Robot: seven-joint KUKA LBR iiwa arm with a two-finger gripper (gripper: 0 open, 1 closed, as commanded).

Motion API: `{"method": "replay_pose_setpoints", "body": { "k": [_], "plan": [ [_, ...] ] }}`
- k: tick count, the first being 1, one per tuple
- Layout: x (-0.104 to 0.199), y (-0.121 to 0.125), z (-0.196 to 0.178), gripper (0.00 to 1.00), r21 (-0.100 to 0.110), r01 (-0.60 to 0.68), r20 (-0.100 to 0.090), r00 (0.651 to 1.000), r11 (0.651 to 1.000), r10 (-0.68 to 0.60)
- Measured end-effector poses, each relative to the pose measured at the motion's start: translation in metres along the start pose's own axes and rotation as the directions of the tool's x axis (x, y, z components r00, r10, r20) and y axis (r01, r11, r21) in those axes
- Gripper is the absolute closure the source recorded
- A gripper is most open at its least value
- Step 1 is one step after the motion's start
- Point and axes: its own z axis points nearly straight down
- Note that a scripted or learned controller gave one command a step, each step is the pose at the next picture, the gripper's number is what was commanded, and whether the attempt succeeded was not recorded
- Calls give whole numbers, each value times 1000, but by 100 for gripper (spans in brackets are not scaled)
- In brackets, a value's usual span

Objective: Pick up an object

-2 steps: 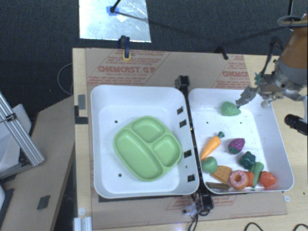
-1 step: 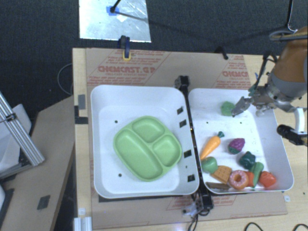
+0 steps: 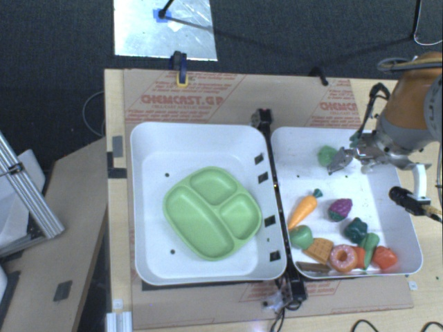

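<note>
1. A wooden counter (image 3: 118, 206) seen from above carries a cardboard sheet printed "CHEMCAST GP" in red, twice, along its far edge.
2. The left white bin (image 3: 149, 144) holds a green divided plate (image 3: 211, 213) with three compartments, lying flat near the bin's middle.
3. The right white bin (image 3: 297, 144) holds toy foods, mostly gathered at its near end: a carrot (image 3: 302, 210) with its long axis slanting, leafy end up and to the right; a purple piece (image 3: 340, 208); a green round piece (image 3: 301, 237); a waffle-like square (image 3: 319, 249); a pink doughnut (image 3: 342, 257); dark green (image 3: 356, 229) and red (image 3: 385, 257) pieces.
4. A small green object (image 3: 327, 155) lies apart, at the bin's far end.
5. The grey arm (image 3: 415, 109), orange-banded, reaches in from the right, bent downward over the bin's far right part.
6. Its end effector (image 3: 342, 161) sits just beside the green object; I cannot tell whether it is released or clenched.
</note>
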Motion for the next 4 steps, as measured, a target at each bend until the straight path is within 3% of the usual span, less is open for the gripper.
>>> {"method": "replay_pose_setpoints", "body": {
  "k": [1,2,4],
  "plan": [
    [0,1,47,0,0,0,0,1000,1000,0],
    [0,2,35,100,-4,0,0,1000,1000,0],
    [-10,8,-73,100,-4,1,1,1000,1000,-1]
  ]
}}
